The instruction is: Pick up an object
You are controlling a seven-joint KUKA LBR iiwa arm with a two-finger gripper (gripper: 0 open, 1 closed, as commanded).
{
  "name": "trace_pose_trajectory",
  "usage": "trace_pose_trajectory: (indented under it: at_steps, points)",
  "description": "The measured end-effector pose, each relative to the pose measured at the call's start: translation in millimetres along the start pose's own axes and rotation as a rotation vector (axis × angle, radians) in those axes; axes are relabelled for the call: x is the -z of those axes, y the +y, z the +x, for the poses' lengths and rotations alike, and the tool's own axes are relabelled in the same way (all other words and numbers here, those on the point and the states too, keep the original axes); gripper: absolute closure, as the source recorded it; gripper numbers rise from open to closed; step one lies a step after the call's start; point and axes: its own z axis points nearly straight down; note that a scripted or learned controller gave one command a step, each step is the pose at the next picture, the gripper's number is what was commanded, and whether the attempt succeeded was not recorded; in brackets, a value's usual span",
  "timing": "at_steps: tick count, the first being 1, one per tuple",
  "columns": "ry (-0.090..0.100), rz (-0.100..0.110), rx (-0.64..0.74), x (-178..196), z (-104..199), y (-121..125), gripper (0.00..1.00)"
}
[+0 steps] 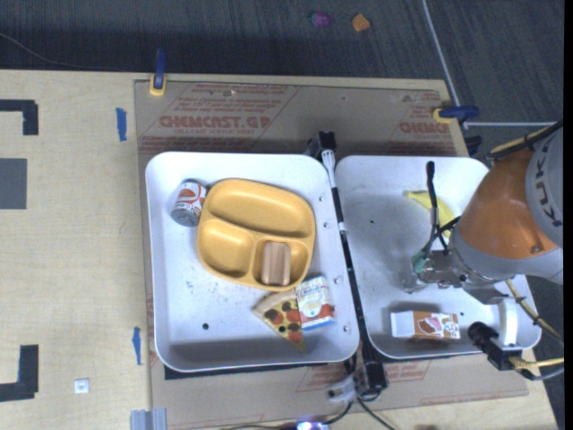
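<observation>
Small carton (426, 324) in right bin (376, 195), fingers (421, 271) just above, state unclear

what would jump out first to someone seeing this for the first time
The big yellow divided tray in the left bin draws the eye first, with a brown block in one compartment and a can at its upper-left edge. Next is the arm's orange band over the right bin, where a small carton lies near the front wall.

Dark grey carpet floor (224, 25) behind light wooden bench (63, 240).
</observation>
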Motion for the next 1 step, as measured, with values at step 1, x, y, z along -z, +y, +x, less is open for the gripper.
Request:
trace_pose_trajectory:
  at_steps: [1]
  points:
    - [0.019,0.027,0.007,86.1,98.7,-4.2,1.0]
